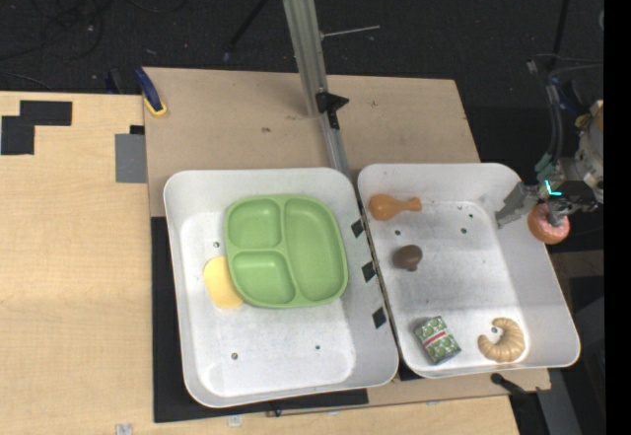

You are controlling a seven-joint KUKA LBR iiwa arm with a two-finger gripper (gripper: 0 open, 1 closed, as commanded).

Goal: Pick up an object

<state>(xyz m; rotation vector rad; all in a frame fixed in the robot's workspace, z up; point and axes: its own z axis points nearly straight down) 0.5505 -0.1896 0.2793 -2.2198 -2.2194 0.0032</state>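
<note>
My gripper (552, 211) hangs at the right edge of the right bin (463, 181), above its rim. A red-orange round fruit (548, 226) sits right under the gripper, between its dark fingertips and raised off the bin floor. A grey finger-like part (510, 206) juts left from the gripper over the bin. On the bin floor lie an orange drumstick-shaped toy (394, 207), a small brown lump (407, 255), a green packet (435, 339) and a tan croissant (503, 339).
The left bin (197, 344) carries a green divided plate (287, 251), with a yellow piece (221, 283) tucked at its left side. An upright metal post (306, 48) stands behind the bins. Wooden bench board lies to the left.
</note>
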